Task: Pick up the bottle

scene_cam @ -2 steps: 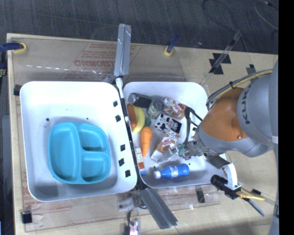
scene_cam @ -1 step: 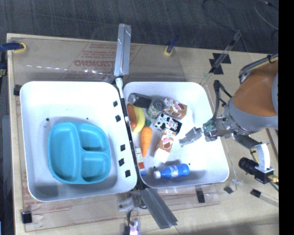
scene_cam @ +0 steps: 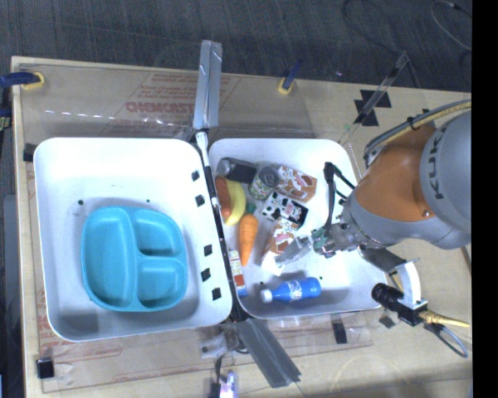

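Two-finger gripper [scene_cam: 289,254] sits low in the right white bin [scene_cam: 336,152]; can't tell its state. Blue plastic bottle with white cap [scene_cam: 292,290] lies flat just below it, along the bin's near wall, orange carrot [scene_cam: 246,237] left.

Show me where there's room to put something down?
Left bin: bare white floor all around the blue tray, most behind it. Right bin: crowded from the carrot and bottle to the gripper; a small patch stays bare behind the arm.
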`<state>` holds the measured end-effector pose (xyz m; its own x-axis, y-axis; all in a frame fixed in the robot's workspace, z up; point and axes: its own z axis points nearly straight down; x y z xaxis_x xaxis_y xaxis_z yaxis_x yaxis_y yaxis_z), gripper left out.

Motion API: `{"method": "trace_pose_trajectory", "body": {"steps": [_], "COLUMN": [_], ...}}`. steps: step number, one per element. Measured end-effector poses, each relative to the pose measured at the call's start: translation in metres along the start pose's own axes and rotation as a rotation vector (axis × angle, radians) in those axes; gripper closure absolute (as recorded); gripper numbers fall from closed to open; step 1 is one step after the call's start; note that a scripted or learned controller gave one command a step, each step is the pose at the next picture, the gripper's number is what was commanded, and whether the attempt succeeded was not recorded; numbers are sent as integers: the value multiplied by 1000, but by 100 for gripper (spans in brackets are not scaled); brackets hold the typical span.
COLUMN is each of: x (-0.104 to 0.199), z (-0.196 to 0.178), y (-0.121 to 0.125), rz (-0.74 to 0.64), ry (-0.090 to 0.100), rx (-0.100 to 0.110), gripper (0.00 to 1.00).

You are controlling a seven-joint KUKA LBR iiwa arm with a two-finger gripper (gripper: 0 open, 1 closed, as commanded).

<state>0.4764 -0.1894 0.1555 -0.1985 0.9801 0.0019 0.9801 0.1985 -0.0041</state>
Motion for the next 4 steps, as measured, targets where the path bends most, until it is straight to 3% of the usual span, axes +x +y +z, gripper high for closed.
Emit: {"method": "trace_pose_trajectory", "body": {"steps": [1, 2, 3, 4], "x": [-20, -19, -21, -20], "z": [58, 63, -25, 30], "y": [-4, -3, -3, -3], "rz": [5, -80, -64, -247], "ry": [0, 2, -2, 0], "rx": [0, -1, -4, -2], "gripper": [0, 0, 0, 0]}}
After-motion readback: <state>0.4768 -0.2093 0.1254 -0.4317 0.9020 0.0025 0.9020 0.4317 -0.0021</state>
